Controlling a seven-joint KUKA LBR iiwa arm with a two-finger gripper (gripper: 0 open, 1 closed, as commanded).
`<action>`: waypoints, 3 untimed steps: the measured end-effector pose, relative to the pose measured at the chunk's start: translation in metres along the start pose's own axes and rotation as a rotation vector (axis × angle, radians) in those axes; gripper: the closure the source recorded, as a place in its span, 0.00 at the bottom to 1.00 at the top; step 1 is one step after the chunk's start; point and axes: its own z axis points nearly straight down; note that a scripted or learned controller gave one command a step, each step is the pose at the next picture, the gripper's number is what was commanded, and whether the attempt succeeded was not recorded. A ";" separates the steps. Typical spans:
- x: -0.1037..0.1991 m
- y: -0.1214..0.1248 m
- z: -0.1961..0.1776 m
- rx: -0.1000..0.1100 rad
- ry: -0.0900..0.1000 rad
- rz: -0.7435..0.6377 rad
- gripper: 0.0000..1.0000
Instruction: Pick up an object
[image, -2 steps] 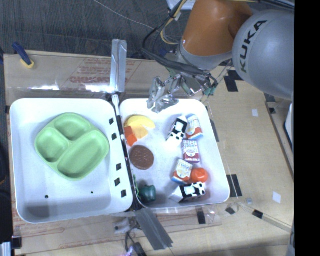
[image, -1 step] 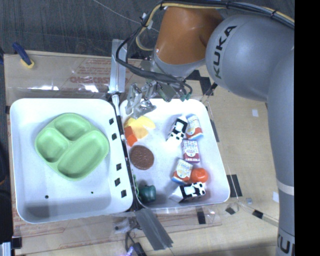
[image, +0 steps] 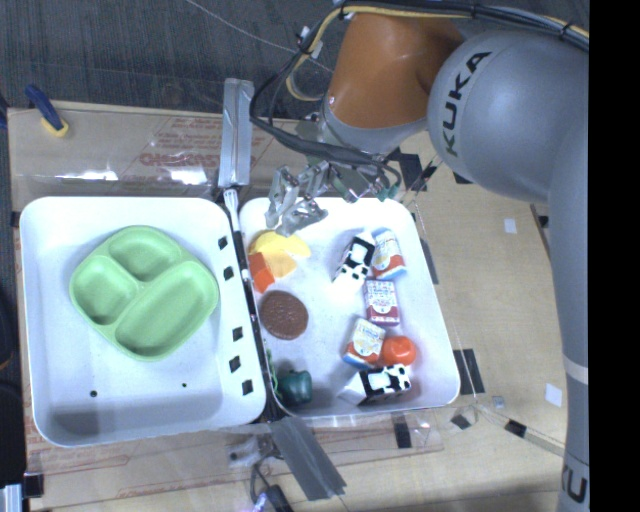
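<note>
1. Gripper (image: 295, 200) hangs over the far left corner of the right bin (image: 325, 345), low above the bin's far rim. Whether the claw is spread or pressed together cannot be told from this view, and nothing is seen pinched in it.
2. Yellow piece (image: 281, 247) lies just near of the gripper, close under it, against the left side of the right bin. An orange block (image: 260, 271) touches its near left edge.
3. The left wall of the right bin runs just beside both pieces, so room is tight on that side. To the right of the yellow piece there is bare white floor, reaching as far as a cow-patterned carton (image: 352, 260).
4. A brown disc (image: 284, 314) lies flat, near of the orange block and apart from it.
5. Along the right side of the bin stands a crowded row: a small carton (image: 388, 252) beside the cow-patterned one, another carton (image: 382, 301), a third (image: 364, 342) touching an orange ball (image: 400, 351), and a second cow-patterned carton (image: 386, 381) at the near edge.
6. A dark green thing (image: 295, 384) sits in the near left corner.
7. The left bin (image: 50, 330) holds a green divided plate (image: 145, 290), well apart from the gripper.
</note>
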 end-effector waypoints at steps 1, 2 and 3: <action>-0.020 0.033 0.042 -0.004 0.003 0.040 1.00; -0.023 0.036 0.025 0.000 -0.002 -0.010 1.00; -0.041 0.063 -0.027 0.002 -0.005 -0.066 1.00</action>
